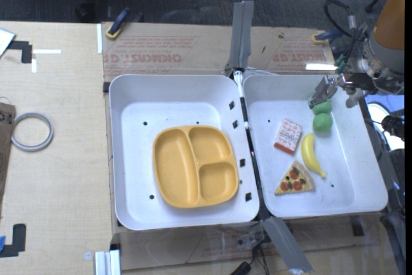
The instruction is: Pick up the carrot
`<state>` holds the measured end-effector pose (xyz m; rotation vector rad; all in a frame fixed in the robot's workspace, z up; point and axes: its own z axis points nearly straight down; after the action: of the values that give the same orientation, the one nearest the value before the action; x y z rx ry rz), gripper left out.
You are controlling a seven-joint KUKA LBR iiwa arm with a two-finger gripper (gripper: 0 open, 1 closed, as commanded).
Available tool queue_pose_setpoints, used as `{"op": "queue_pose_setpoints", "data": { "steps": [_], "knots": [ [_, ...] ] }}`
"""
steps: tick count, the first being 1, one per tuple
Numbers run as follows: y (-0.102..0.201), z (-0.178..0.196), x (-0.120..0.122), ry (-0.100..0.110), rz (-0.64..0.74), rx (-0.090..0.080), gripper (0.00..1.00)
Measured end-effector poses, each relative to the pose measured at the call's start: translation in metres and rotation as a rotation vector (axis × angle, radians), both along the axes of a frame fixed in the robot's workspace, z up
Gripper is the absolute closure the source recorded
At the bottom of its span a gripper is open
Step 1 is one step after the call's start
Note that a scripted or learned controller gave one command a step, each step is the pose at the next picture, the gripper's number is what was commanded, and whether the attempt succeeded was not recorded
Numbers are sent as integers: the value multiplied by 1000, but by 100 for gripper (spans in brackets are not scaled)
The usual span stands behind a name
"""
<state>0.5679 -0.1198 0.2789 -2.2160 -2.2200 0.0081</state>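
My gripper [335, 98] hangs over the back of the right bin [360, 203], near its far right corner. Its two dark fingers stand apart, so it is open with nothing between them. Right under its left finger [318, 97] lies a green lumpy item [322, 120], touching or nearly touching the fingertip. I cannot tell whether this green item belongs to the carrot. The grey arm with its orange band [393, 22] comes in from the right edge.
In the right bin there are also a yellow banana [311, 154], a pizza slice [295, 180] and a red-and-white wafer [288, 136]. The left bin [129, 113] holds a yellow divided plate [195, 165]. A tape roll [30, 131] lies on the bench at left.
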Motion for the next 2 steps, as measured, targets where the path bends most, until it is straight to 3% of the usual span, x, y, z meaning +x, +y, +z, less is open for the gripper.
{"op": "queue_pose_setpoints", "data": {
  "steps": [1, 2],
  "knots": [
    [-1, 6, 1, 5, 0, 0, 100],
    [53, -39, -11, 1, 10, -1, 100]
  ]
}}
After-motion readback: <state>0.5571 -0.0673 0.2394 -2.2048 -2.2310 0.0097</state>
